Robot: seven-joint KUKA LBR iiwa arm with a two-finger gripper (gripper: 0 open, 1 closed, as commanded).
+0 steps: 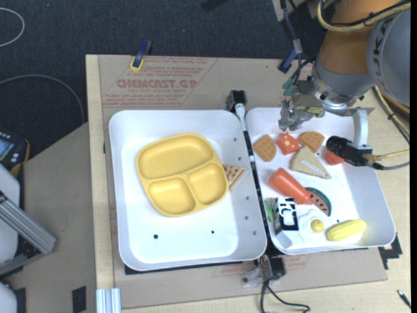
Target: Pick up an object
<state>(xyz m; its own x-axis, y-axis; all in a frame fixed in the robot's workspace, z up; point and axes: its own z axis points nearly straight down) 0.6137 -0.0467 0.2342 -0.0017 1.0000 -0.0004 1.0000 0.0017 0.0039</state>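
Observation:
My gripper (pixel 290 122) hangs over the back left part of the right bin (pixel 371 194), just above a small red piece (pixel 287 142). Next to that piece lie an orange round waffle (pixel 264 147) and a brown toast piece (pixel 311 139). Further forward are a pale cheese wedge (pixel 311 166), an orange carrot (pixel 290 184), a watermelon slice (pixel 319 201), a black-and-white item (pixel 287 214), a small yellow ball (pixel 316 225) and a yellow corn cob (pixel 345 229). I see nothing held.
The left bin (pixel 130 220) holds a yellow divided plate (pixel 179 173) with a cracker wedge (pixel 232 173) at its right edge. A black fitting on the arm (pixel 348 150) partly covers a red object (pixel 334 155). The grey and orange arm (pixel 355 38) rises at the back right.

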